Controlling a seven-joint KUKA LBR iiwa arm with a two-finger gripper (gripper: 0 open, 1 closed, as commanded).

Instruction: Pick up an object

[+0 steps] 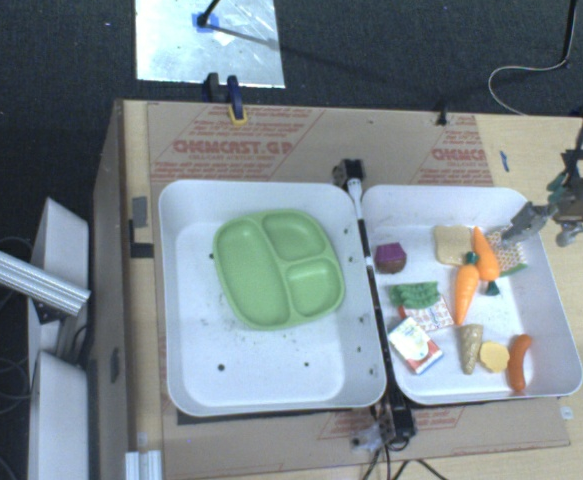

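Your pincer (527, 221) sits at the right edge of the view, over the far right rim of the right bin (551, 313), just beside the small carrot; whether its fingers are open or closed you cannot tell, too small and blurred, and nothing shows between them. Candidate objects are all in the right bin: purple piece (390, 258) at its left side near the divider, tan slab (451, 244) toward the far side, small carrot (485, 256) touching the slab's right edge, bigger carrot (466, 291) just near of it, pointing toward the near side. A patterned flat piece (512, 258) lies just right of the small carrot. Green leafy piece (414, 294) sits mid-bin, a red-and-white packet (430, 315) touching its near side, a white carton with red and green print (414, 346) nearer still. Along the near right you've got a tan wedge (470, 348), a yellow round piece (493, 356) beside it, and an orange sausage shape (517, 362) furthest right, close together. Left bin (186, 368) holds a green divided plate (278, 268), three compartments, lying flat and slightly rotated. Both bins rest on a brown cardboard sheet (271, 138) on the bench (581, 298).
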